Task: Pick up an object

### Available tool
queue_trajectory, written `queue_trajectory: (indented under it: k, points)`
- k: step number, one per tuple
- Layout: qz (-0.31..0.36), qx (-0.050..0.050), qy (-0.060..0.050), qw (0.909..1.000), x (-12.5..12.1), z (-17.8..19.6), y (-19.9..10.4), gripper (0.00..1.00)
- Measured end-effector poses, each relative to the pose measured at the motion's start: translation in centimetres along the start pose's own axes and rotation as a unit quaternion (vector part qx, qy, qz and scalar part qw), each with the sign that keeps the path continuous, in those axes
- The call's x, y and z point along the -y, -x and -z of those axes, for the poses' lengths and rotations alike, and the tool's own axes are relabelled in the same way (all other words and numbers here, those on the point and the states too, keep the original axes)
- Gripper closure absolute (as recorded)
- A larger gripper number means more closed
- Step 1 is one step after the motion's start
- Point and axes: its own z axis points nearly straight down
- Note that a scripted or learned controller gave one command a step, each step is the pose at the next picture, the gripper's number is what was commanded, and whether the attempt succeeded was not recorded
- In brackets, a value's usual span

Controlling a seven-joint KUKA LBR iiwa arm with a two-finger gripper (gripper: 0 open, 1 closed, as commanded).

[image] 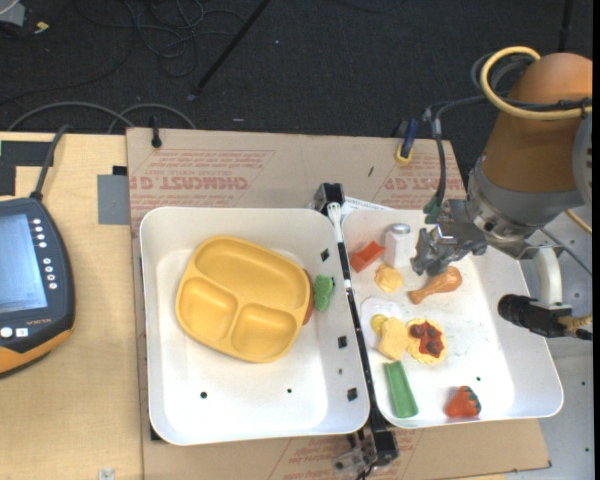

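Lowest in the camera view, a red strawberry and a green pickle lie in the right bin. Above them sit a pizza slice and a drumstick. Gripper hangs at the drumstick's upper end; whether it is clenched or released cannot be told. Nothing appears lifted: pick judged outstanding. Left bin holds a yellow tray.

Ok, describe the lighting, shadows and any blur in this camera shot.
Camera view: even, bright light on both white bins, the right bin near washed out; soft shadow under the yellow tray along its lower edge; the gripper and wrist look slightly soft, their detail hard to read; the floor beyond the bench falls into darkness; the small toys stay reasonably sharp.
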Motion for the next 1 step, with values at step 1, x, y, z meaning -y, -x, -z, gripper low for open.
queue_trajectory:
  k: [1]
  points:
    - [0.003,0.001,0.007,1.0000,1.29,5.32,-9.65,1.00]
